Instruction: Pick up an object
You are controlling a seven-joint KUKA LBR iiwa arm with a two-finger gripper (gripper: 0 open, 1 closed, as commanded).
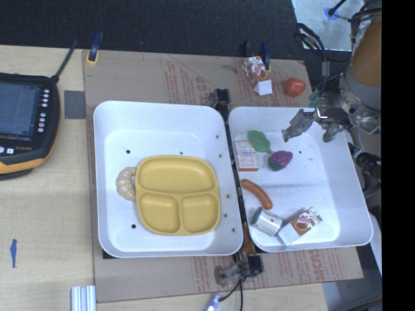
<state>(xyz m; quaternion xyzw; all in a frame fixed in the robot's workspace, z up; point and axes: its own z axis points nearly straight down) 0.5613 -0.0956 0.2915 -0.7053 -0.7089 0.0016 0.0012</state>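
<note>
On the far left edge of the bench sits a black and orange tablet (23,122). Next comes the left bin (110,173). A yellow tray (176,193) with three sections lies in its middle, and a tan bread roll (125,183) peeks out at the tray's left side.

The right bin (343,193) holds small toys. By its left wall lies a small white and red packet (246,155). Near it are a green piece (259,140) and a purple piece (280,160). A sausage (257,193) lies lower down. At the near edge are a silver can (266,222) and a little carton (301,224).

Behind the right bin, on the bench, stand another small carton (257,74) and a red tomato (294,86).

The gripper (312,127) hangs over the far right corner of the right bin. Its two fingers are spread apart, with nothing between them.
</note>
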